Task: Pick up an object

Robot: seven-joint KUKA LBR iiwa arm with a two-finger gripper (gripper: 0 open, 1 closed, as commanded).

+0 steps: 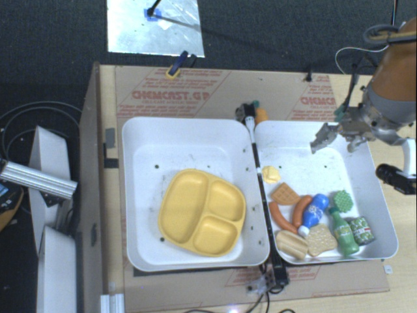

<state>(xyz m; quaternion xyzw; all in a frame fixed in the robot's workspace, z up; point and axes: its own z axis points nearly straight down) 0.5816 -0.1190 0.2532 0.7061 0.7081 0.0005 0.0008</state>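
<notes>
Now | grey two-finger gripper (339, 137) spread, seemingly empty, above right white bin (378, 204) | toy food pile (319, 220) at 6 o'clock | yellow compartment tray (202, 212) in left white bin (140, 194)

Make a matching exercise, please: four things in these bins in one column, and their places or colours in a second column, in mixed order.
Things:
1. divided tray
2. bottle
3. hand
4. round slice

Descriptions:
A. green, in the right bin's near corner
B. yellow, alone in the left bin
C. above the right bin's far edge
D. pale yellow, beside the divider between bins

Pairs: 1-B, 2-A, 3-C, 4-D
</notes>
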